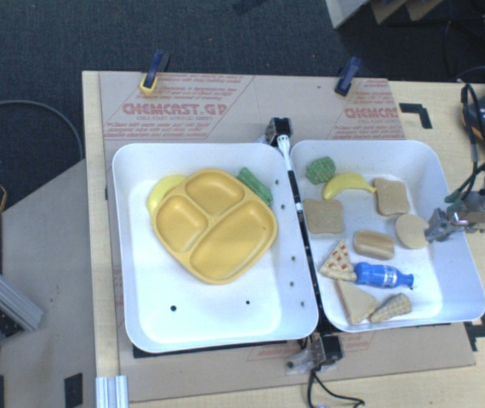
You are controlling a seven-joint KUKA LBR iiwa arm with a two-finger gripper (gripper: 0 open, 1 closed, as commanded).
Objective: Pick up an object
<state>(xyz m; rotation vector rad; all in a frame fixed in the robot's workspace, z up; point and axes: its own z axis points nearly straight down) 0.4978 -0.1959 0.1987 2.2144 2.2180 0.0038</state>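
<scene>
The right bin [455,274] holds several toy foods: a green broccoli piece [320,170], a banana [349,185], a bread slice [391,196], a tan square cracker [324,217], a round tan cookie [411,230], a bread roll [373,244], a pizza slice [339,263], a blue bottle [383,274], a sandwich wedge [355,300] and a waffle cone [391,307]. My gripper [440,226] hangs over the bin's right side, just right of the round cookie. I see nothing carried by it.
The left bin [140,304] holds a yellow divided plate [215,224], with a green pod [255,185] at its upper right and a yellow piece [162,192] under its left edge. A clamped rail [298,228] divides the bins.
</scene>
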